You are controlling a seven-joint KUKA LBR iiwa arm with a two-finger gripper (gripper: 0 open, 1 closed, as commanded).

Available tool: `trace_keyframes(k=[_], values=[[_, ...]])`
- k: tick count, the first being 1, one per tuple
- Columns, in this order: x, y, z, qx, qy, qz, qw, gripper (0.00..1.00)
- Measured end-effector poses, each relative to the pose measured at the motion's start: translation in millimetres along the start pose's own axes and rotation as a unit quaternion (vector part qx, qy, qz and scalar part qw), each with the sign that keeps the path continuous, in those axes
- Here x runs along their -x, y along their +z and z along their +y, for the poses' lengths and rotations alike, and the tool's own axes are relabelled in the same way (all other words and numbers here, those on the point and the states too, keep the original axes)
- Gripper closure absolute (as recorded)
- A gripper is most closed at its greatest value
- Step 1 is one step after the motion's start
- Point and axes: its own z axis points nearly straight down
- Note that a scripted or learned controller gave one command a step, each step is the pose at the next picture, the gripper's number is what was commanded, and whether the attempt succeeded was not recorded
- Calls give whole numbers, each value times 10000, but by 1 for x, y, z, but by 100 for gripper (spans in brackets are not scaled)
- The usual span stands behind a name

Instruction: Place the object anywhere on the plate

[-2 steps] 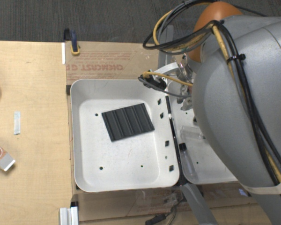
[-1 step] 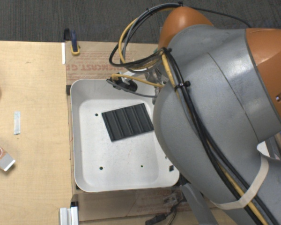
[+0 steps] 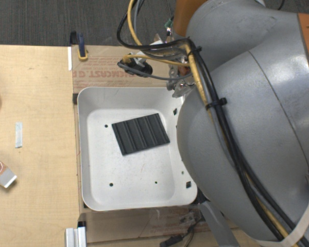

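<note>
Mirrored red print on the cardboard strip (image 3: 105, 68) is not legible.

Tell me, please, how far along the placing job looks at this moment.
Done: nothing that can be confirmed; the dark ribbed pad lies flat inside the white bin, with nothing resting on it. In hand: the grey arm looms over the bin's right side, and I cannot see anything carried. Left: apparently the whole placement. A small object lies on the bench at far left.
</note>
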Motion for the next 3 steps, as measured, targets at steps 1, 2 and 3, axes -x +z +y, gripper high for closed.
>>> trace_keyframes(k=[1,2,3], values=[[-2,-26,-65,2,747,3,9972,100],[-1,-26,-65,3,745,-3,9972,0],[-19,-28,-38,6,131,-2,9999,0]])
